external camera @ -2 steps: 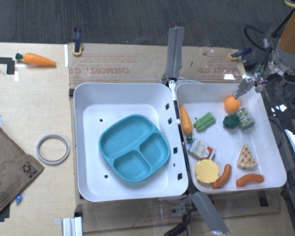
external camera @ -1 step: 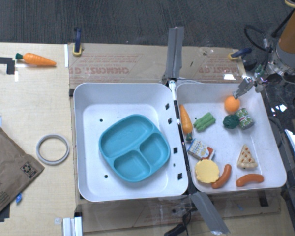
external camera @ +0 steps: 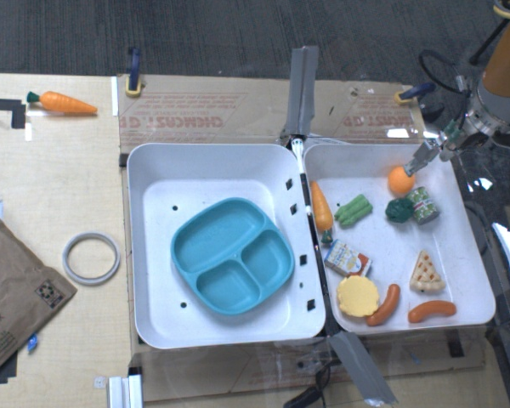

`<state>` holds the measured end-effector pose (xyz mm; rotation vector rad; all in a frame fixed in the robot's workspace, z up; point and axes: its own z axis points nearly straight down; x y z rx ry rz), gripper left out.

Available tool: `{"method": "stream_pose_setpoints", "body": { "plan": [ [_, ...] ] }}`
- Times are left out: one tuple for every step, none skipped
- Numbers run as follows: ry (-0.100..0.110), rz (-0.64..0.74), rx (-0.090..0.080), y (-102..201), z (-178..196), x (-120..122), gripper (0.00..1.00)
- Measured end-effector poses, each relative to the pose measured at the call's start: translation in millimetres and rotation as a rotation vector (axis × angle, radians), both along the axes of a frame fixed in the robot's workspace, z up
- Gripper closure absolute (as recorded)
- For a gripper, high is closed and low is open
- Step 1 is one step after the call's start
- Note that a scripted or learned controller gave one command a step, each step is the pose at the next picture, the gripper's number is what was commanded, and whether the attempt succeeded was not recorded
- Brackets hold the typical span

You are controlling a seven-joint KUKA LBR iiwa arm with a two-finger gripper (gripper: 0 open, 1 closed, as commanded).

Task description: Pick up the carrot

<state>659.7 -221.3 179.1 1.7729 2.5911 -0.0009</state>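
While the carrot (external camera: 321, 206) lies against the right bin's (external camera: 480, 262) left wall, the gripper (external camera: 427, 155) hangs at the far side by an orange (external camera: 399, 181); its jaw state cannot be told.

Two bins sit side by side on a bench (external camera: 51, 168). The left bin (external camera: 153, 177) holds a tray (external camera: 231, 255) near its middle. In the right bin (external camera: 472, 253), a carrot (external camera: 321, 206) lies along the left wall. Right of it is a bean pod (external camera: 354, 211), then broccoli (external camera: 399, 212) touching a wrapped item (external camera: 424, 206), with a round fruit (external camera: 400, 181) just behind them. The gripper (external camera: 425, 155) hangs just behind and right of the fruit. Toward the front lie a carton (external camera: 346, 258), a round biscuit (external camera: 358, 296), a wedge (external camera: 426, 272) and two sausages (external camera: 384, 304) (external camera: 431, 311). Left of the bins, on the bench, lie a second carrot (external camera: 61, 103) at the back, a ring (external camera: 91, 257) and a box (external camera: 13, 287) at the front.
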Motion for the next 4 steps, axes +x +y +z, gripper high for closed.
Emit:
{"method": "stream_pose_setpoints", "body": {
  "plan": [
    [0.000, 0.000, 0.000, 0.0, 0.0, 0.0, 0.00],
    [0.000, 0.000, 0.000, 0.0, 0.1, 0.0, 0.00],
    [0.000, 0.000, 0.000, 0.0, 0.0, 0.0, 0.00],
    [0.000, 0.000, 0.000, 0.0, 0.0, 0.0, 0.00]
  ]
}}
